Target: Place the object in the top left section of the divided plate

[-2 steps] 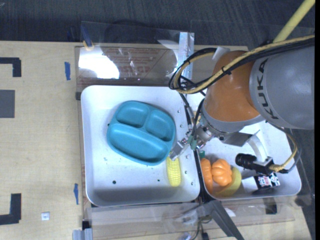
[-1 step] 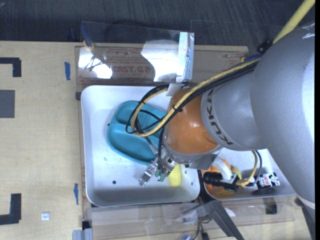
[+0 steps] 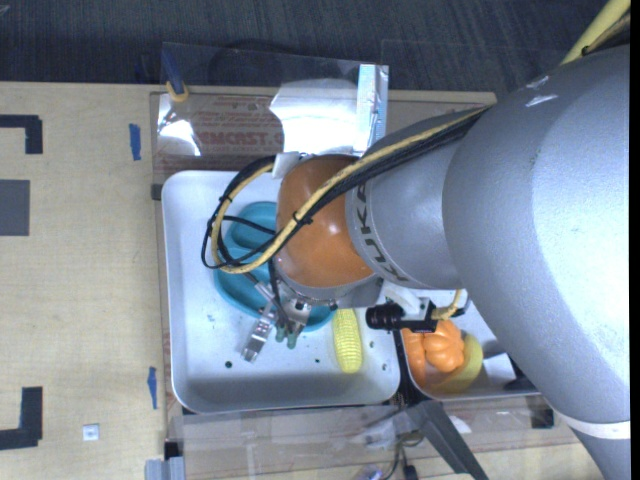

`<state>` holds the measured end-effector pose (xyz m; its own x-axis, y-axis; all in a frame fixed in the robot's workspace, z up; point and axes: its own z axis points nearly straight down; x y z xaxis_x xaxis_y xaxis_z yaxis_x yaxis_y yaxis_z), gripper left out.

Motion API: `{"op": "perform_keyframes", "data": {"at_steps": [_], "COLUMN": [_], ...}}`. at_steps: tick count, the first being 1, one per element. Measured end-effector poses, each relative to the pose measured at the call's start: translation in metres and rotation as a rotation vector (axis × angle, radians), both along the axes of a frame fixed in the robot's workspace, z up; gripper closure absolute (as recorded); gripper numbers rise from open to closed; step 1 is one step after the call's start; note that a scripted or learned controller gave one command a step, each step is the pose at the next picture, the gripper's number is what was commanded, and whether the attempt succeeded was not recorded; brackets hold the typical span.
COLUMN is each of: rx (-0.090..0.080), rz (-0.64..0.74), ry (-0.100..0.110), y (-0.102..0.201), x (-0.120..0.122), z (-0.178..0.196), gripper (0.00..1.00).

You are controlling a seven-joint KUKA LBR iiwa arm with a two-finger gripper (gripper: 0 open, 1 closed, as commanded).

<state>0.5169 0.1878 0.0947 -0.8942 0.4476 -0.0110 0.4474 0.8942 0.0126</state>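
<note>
- You've got the gripper (image 3: 268, 334) low over the left bin (image 3: 190, 268), just beside the blue divided plate (image 3: 240, 258).
- Fingers: can't tell.
- Corn (image 3: 347, 340) sits just right of the gripper.

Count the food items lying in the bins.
2. A corn cob lies in the left bin, right of the blue plate. An orange item sits in the right bin. The arm may hide others.

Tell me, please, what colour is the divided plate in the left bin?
Teal blue; the divided plate shows partly under the arm in the camera view.
</note>
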Motion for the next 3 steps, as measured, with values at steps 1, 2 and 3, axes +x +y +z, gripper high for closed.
{"op": "perform_keyframes", "data": {"at_steps": [1,2,3], "rx": [-0.002,0.003,0.003], "rz": [-0.005,-0.027,-0.027], "ry": [0.009,-0.014,-0.014], "y": [0.039,0.037,0.037], "x": [-0.013,-0.028,-0.028], "z": [0.077,-0.001,-0.001], "gripper": [0.0,0.0,0.0]}}
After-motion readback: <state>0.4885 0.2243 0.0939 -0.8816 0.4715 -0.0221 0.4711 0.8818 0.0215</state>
